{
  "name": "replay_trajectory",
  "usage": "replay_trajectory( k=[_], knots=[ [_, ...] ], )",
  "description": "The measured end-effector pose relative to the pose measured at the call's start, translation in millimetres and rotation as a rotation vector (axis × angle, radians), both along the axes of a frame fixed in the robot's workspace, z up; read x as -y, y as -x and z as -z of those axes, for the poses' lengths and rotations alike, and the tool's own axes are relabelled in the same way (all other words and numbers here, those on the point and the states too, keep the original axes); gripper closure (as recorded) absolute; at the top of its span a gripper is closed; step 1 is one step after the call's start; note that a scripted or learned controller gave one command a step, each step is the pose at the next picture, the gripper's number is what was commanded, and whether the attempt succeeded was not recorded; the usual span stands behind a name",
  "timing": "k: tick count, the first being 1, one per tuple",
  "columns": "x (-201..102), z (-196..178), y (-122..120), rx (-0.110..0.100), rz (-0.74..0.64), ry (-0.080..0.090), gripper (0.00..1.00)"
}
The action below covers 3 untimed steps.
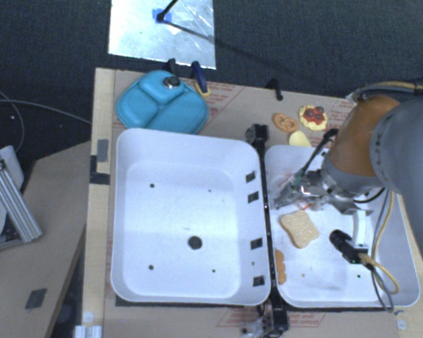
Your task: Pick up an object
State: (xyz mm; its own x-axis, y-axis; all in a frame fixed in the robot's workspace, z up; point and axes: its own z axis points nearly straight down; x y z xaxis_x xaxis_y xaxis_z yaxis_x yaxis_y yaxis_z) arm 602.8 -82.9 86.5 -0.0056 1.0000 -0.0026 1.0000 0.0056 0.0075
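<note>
Gripper (291, 196): low in right bin (393, 280), near its left wall; jaw state cannot be told. Cracker (299, 229): flat on bin floor, just near-side of gripper. Pretzel (284, 122), pizza toy (313, 117): on bench beyond bin. Blue divided plate (163, 104): far left.

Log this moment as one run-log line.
arm: over right bin | gripper: low near bin's left wall, fingers unclear | nearest: toast-shaped toy, lying in bin, not held | left bin: untouched

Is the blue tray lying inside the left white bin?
No, the blue tray lies on the bench behind the left bin.
</note>
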Motion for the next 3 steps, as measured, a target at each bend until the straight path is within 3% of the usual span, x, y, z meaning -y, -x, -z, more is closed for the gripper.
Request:
replay_trajectory(
  k=[1,2,3],
  knots=[
    [9.5,-1.7,95.3,0.004,0.007,0.0,0.0],
    [8.8,-0.5,33.0,0.002,0.001,-0.001,0.0],
    [9.4,-12.1,33.3,0.007,0.002,0.001,1.0]
  ],
)
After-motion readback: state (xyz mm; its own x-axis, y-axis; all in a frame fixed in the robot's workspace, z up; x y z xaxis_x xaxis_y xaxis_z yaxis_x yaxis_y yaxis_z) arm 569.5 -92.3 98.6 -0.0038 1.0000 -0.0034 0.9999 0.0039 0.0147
